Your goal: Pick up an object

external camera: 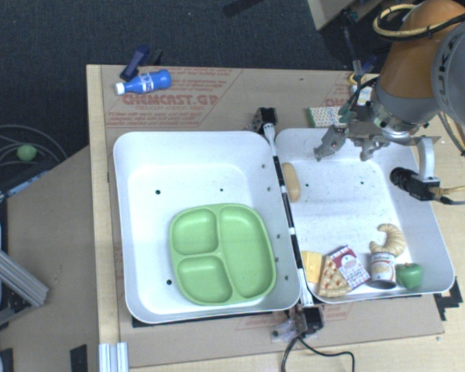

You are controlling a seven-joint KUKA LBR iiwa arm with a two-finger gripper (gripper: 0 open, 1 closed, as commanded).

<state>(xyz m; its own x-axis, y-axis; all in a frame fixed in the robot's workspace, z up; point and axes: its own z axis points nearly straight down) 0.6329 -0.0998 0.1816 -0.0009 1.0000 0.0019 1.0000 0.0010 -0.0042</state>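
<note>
Two white bins (132, 208) on table (101, 130). One green tray (221, 254). One croissant (394, 237), one can (381, 268), one bread roll (291, 181). Tool (346, 146) released, grasping nothing.

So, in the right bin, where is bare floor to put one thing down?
The middle of the right bin is bare, between the bread roll at its left wall and the hand above. The near edge is crowded: cheese, pizza, can, croissant, green pepper.

Pale green plate (221, 253) in white bin (139, 169); blue bottle (145, 83) outside.
</note>
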